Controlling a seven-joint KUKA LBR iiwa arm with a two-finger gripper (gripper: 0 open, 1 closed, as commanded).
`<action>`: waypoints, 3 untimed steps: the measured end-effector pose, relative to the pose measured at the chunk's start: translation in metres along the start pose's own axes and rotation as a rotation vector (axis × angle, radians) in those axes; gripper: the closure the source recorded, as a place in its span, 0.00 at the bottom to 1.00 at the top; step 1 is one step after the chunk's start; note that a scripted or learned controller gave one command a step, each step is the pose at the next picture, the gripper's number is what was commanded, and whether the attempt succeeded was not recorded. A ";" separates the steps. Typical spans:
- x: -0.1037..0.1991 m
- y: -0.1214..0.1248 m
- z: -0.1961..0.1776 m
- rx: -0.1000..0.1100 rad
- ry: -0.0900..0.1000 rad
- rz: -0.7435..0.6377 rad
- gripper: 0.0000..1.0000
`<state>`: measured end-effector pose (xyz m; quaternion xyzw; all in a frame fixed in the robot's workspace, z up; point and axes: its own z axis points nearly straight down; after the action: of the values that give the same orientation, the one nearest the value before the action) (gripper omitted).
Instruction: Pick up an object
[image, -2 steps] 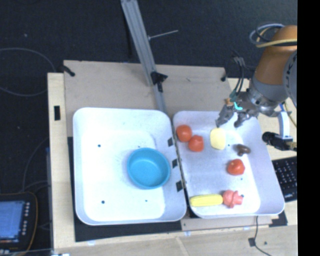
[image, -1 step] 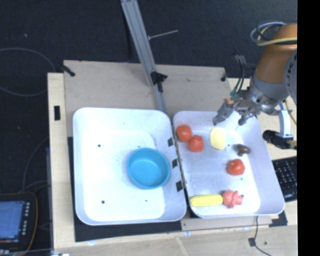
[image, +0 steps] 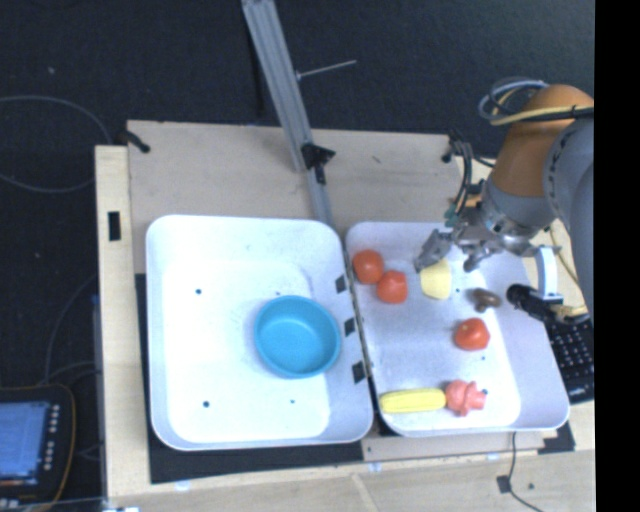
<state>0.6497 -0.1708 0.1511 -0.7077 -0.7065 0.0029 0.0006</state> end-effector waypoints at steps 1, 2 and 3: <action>-0.002 0.000 0.052 -0.004 0.000 0.002 0.00; -0.003 0.003 0.035 -0.016 -0.003 0.002 1.00; -0.005 0.003 -0.033 -0.012 0.004 0.002 1.00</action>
<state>0.6533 -0.1760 0.1841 -0.7082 -0.7060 -0.0030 -0.0023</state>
